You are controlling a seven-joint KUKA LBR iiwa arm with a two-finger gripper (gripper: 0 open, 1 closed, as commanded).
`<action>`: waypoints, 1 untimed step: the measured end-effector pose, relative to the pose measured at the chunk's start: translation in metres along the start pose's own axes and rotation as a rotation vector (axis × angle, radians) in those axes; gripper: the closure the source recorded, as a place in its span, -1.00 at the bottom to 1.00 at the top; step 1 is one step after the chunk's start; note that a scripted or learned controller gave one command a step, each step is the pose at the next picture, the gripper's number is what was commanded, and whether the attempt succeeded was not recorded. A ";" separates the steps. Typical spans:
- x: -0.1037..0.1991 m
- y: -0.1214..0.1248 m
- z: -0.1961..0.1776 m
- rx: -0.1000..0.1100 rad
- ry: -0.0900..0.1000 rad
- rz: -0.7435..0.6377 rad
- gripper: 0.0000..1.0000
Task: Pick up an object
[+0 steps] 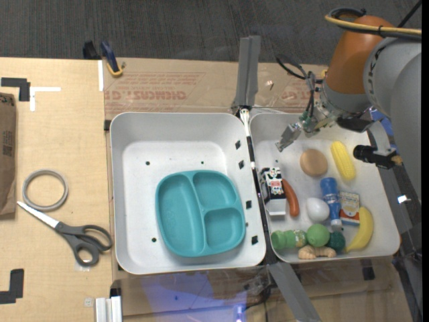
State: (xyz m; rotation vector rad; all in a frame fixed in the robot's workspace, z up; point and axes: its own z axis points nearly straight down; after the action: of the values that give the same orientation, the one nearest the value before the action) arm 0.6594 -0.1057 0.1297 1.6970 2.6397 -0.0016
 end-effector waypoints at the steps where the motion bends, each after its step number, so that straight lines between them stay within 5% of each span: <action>1: -0.008 -0.132 0.038 0.003 0.003 0.094 -1.00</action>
State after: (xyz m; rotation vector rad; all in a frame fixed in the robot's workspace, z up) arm 0.5426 -0.1682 0.0915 1.8215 2.5603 -0.0030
